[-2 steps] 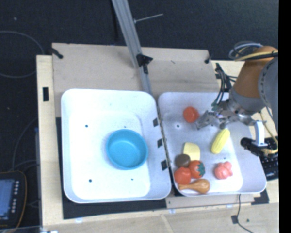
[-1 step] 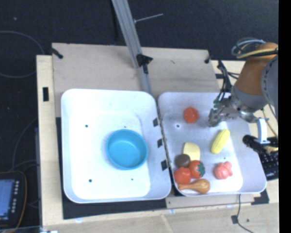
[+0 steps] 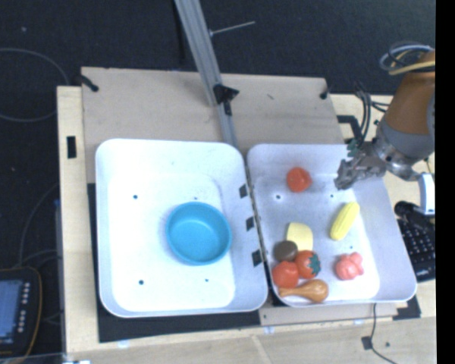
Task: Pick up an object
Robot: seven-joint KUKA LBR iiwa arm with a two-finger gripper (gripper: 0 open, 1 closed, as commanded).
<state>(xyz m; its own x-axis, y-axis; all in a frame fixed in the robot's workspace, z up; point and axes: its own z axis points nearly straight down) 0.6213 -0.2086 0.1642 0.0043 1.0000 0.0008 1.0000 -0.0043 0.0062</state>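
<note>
Spanning most of the view, the worktop (image 3: 288, 105) carries two white bins side by side. The left bin (image 3: 136, 173) holds a blue bowl (image 3: 199, 233). The right bin (image 3: 379, 203) holds the candidates for picking: a yellow corn cob (image 3: 344, 221) near the middle right, a pale yellow block (image 3: 299, 235), a red round piece (image 3: 299, 179) toward the top, a pink piece (image 3: 349, 266), a tomato-like piece (image 3: 308, 262), a brown piece (image 3: 285, 250), and an orange gourd shape (image 3: 307, 290) at the bottom edge. The arm (image 3: 406, 120) reaches in from the right, its claw (image 3: 349, 174) low over the upper right part of that bin, just above the corn; how it is set cannot be told, and nothing shows in it. Judging by this, every piece lies in the bin and the pick is not yet made
</note>
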